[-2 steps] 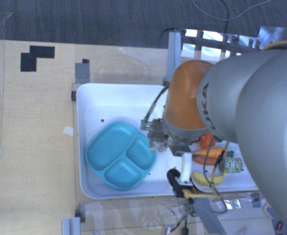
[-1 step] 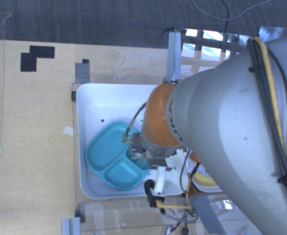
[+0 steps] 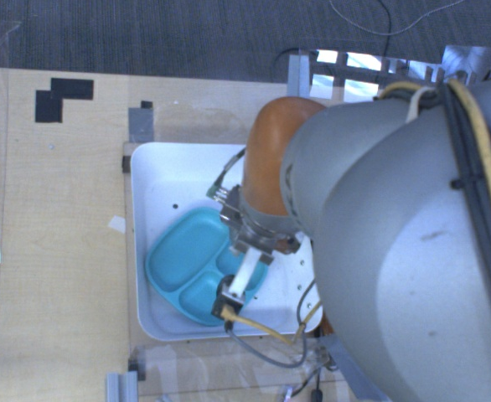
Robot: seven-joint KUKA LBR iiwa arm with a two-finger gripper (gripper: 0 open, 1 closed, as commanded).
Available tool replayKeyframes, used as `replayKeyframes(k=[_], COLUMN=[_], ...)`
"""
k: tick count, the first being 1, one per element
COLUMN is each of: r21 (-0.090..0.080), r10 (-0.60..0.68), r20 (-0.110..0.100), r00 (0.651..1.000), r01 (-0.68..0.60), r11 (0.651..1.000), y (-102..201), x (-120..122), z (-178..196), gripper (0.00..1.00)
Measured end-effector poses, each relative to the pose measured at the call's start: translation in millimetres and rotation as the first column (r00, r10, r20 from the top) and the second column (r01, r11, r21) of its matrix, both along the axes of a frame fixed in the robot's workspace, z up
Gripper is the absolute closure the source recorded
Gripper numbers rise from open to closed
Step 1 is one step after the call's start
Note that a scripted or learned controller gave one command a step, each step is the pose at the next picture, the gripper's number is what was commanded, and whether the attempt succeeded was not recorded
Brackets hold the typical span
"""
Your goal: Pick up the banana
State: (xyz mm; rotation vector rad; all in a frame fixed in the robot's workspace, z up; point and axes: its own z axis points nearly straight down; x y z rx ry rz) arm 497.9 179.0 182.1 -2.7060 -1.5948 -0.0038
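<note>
End effector: low over the left bin, at the right edge of a blue plate. It is seen from above and largely masked by its own wrist. Apart or together — cannot tell. Nothing is seen clamped in it.

Arm: reaches in from the right. Its grey bulk and orange band cover the right part of this bin and all that lies beyond.

Plate: divided, lying flat on the bin floor, toward the lower left.

Banana: position cannot be established. A pale-yellow curve sits at the arm's lower edge, just right of the end effector. Whether it is fruit or cable cannot be told. Long axis therefore unknown.

Assessment: no grasp is confirmed. The coming move turns on which way the banana lies from the end effector. On this evidence the likeliest ground is under the arm, to the right — a judgement only. Risk: closing on the plate rim instead, since the end effector stands right at it.
</note>
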Motion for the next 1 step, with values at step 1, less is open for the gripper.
replayKeyframes(k=[1], r21=[0.000], r10=[0.001], r20=[0.000], r00=[1.000], r01=[-0.001], r11=[1.000], y=[0.1], x=[-0.1], z=[-0.2], gripper=[0.00])
